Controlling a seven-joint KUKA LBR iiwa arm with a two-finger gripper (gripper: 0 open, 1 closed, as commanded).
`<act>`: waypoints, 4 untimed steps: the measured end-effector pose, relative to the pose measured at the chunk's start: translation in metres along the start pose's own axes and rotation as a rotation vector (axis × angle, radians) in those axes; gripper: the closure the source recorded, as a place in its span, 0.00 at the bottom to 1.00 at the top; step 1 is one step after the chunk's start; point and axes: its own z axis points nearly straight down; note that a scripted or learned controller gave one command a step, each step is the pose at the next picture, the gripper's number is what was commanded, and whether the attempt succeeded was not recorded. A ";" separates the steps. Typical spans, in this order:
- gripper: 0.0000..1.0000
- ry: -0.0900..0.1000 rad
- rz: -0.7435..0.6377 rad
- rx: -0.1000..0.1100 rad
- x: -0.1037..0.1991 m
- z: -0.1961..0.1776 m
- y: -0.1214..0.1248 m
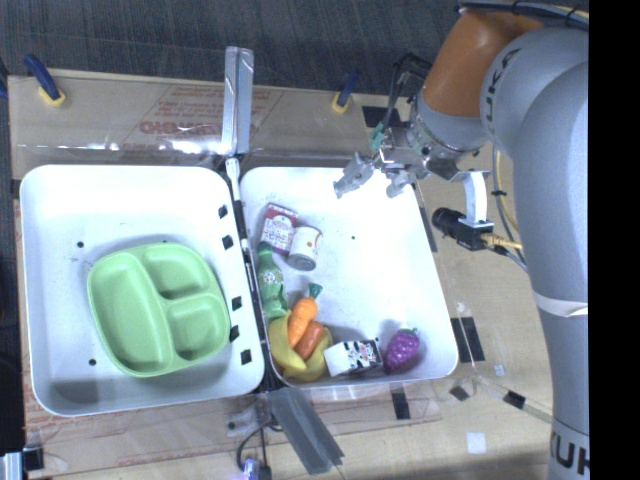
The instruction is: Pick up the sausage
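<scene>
The arm (545,168) is a thick, smooth grey tube with rounded joints. An orange band (465,53) wraps it above the wrist, with a dark seam beneath. Part of a dark "KU" marking (567,458) shows low on the grey casing. Thin black cables (400,83) loop beside the wrist, and more cables run by a black fitting with a white bracket (470,218). The gripper (375,178) is pale grey metal, ending in two small fingers (350,181).

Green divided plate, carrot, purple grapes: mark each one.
Green divided plate (120,313): camera view, bare left compartment.
Carrot (302,317): camera view, middle of the orange body.
Purple grapes (402,348): camera view, centre of the bunch.
</scene>
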 end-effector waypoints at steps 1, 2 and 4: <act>0.00 0.000 0.200 -0.003 0.051 -0.147 0.020; 1.00 0.000 0.188 0.001 0.054 -0.157 0.021; 1.00 -0.001 0.178 0.004 0.057 -0.166 0.021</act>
